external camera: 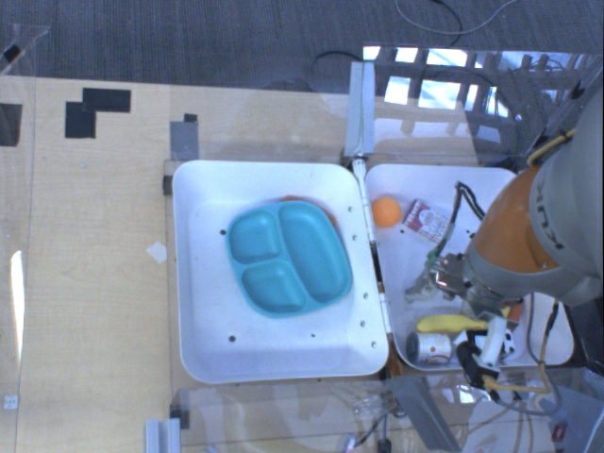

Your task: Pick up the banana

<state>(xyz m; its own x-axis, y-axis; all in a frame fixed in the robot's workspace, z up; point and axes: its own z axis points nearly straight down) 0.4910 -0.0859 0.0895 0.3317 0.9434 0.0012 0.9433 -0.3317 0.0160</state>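
The yellow banana (451, 324) lies flat near the front edge of the right bin (401, 253), pointing left to right. My gripper (432, 281) hangs just above and slightly behind the banana, at the end of the grey arm with the orange band (510, 239). Nothing is seen in the gripper's grasp, and the banana rests on the bin floor. The arm's bulk hides the right part of the bin.
An orange ball (386, 211) and a red-and-white packet (427, 220) sit at the back of the right bin. A small can (434, 347) lies just in front of the banana. The left bin (203, 253) holds a blue divided plate (288, 258).
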